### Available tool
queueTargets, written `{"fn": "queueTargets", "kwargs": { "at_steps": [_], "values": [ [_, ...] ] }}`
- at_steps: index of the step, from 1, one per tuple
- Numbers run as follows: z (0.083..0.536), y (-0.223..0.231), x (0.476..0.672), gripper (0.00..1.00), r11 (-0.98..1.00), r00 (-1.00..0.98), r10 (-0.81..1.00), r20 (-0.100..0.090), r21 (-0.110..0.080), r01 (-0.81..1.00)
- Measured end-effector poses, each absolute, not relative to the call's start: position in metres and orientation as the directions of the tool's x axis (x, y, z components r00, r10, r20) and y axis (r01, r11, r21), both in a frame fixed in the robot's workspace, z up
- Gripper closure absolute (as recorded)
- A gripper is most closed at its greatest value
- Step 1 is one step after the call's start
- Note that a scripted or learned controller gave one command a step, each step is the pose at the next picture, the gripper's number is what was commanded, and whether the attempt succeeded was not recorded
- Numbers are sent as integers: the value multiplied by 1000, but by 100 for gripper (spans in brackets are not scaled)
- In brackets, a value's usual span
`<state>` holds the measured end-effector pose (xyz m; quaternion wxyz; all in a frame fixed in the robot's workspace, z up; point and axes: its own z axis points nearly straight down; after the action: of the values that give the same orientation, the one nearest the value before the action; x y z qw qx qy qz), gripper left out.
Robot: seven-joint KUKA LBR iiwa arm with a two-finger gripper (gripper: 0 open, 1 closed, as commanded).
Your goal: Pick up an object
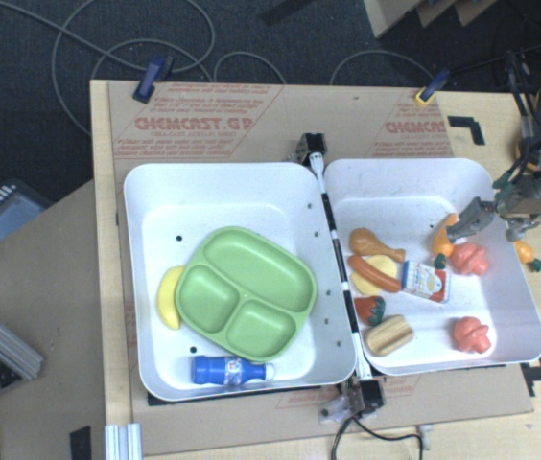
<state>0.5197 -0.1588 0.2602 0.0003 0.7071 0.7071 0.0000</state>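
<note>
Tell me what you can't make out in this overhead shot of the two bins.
- End effector: blurred and partly cut off by the camera view's right edge; its state is unclear.
- Banana: mostly hidden under the green divided plate.
- Label on the small carton: too small to read.

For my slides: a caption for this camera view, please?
Claw poised over toy food in the right bin; green tray in the left.
</note>
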Motion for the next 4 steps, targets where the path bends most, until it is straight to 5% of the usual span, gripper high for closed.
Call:
{"fn": "queueTargets", "kwargs": {
  "at_steps": [1, 2, 3, 4],
  "values": [
    [88, -213, 523, 0, 0, 0, 1000, -3, 6, 1000],
    [85, -196, 593, 0, 1, -1, 1000, 0, 1, 1000],
    [85, -209, 642, 0, 2, -2, 1000, -1, 1, 1000],
    [82, -202, 661, 0, 2, -2, 1000, -1, -25, 1000]
  ]
}}
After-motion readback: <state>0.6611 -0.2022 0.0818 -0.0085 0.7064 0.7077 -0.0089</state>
